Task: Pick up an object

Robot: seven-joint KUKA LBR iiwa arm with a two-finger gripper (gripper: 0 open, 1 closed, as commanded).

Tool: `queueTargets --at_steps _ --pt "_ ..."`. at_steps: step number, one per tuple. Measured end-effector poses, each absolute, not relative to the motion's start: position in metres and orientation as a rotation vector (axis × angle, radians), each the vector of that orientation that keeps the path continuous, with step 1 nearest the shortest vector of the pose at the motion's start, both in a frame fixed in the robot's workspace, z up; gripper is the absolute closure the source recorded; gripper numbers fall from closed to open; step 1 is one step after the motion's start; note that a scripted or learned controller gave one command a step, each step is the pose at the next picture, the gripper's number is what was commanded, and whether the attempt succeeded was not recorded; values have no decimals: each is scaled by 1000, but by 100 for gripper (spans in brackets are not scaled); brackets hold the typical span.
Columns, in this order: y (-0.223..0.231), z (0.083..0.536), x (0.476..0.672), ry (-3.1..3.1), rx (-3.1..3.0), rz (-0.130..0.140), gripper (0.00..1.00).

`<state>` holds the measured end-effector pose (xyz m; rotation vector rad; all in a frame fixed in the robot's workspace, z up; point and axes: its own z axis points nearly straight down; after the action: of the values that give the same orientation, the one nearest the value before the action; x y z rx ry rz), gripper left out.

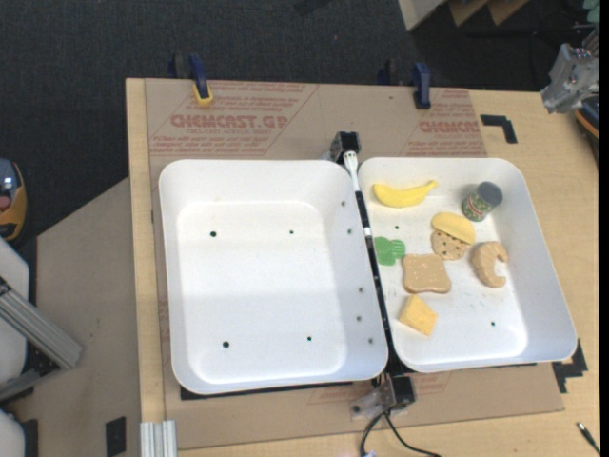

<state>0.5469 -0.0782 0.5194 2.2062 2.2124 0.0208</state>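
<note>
A brown board (143, 255) printed with red lettering covers the bench and carries both bins. Two blue clamps (200, 76) (421, 84) sit on its far edge.

The left bin (257, 284) is white and shallow, with four small dark dots on its floor. The right bin (519, 317) touches it along a shared inner edge, where a thin black strip (362, 222) runs between the two rims.

The gripper (572, 76) appears as a grey metal part at the upper right edge of the view, beyond the far right corner of the right bin and well apart from everything in it. It cannot be told whether it is open or closed. Nothing is seen held in it.

All candidate items lie in the right bin:
- A banana (404, 193) lies near the far left corner.
- A slice of bread (425, 274) lies flat near the middle.
- A tan curved pastry (491, 264) lies to the right of the bread.
- A yellow wedge (418, 315) lies nearest the front, just beside the bread.
- A yellow piece (453, 225) lies behind the bread, touching a speckled biscuit (447, 246).
- A small can (482, 201) lies tilted at the far right of the group.
- A green piece (388, 250) lies close to the inner rim; what it is cannot be made out.
</note>
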Motion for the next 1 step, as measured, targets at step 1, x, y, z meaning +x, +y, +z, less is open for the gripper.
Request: queueTargets --at_steps 1 --pt "-31 288 582 2234 2228 -17 100"
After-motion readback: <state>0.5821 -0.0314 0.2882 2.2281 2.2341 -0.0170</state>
